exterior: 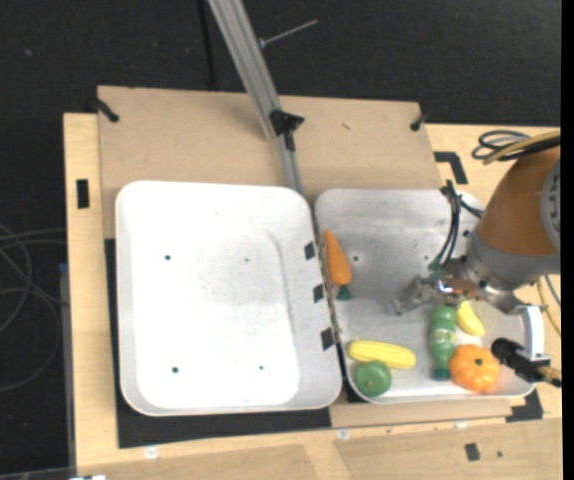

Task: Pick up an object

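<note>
The right bin [387,218] holds several toy foods. An orange carrot [337,258] lies against its left wall. A yellow corn cob [382,353] and a green round fruit [372,377] sit at the front left. A green bottle-shaped piece [442,333], a small yellow banana [470,319] and an orange pumpkin [475,367] crowd the front right. My gripper [417,294] is low over the bin's middle right, just up and left of the green piece, with bare bin floor beneath it. Nothing is seen held in it.
The left bin [217,298] lies beside the right one. A metal pole [252,58] slants from the top down to the bins' shared edge. The arm's orange band [517,208] hangs over the right bin's right wall. Black cables [507,146] lie at the far right.
</note>
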You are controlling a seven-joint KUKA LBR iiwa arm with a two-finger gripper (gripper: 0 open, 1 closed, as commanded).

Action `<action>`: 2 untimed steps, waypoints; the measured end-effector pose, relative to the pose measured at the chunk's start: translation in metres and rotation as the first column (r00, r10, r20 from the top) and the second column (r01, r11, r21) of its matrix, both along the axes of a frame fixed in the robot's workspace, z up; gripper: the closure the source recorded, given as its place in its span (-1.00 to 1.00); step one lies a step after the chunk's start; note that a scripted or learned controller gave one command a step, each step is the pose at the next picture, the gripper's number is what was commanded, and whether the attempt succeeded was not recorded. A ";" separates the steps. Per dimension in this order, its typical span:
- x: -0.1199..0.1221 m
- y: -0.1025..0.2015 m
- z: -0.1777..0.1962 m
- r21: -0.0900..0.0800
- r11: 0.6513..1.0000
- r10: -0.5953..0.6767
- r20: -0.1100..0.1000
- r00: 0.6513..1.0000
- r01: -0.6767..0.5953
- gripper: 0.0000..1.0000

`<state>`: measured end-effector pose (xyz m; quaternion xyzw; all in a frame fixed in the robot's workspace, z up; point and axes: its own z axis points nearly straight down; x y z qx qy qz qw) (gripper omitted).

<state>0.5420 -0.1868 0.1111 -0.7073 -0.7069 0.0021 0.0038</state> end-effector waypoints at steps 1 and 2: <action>-0.046 0.105 0.093 -0.001 1.000 0.008 0.017 1.000 -0.008 -1.00; -0.052 0.154 0.090 -0.002 1.000 0.004 0.009 1.000 -0.004 -1.00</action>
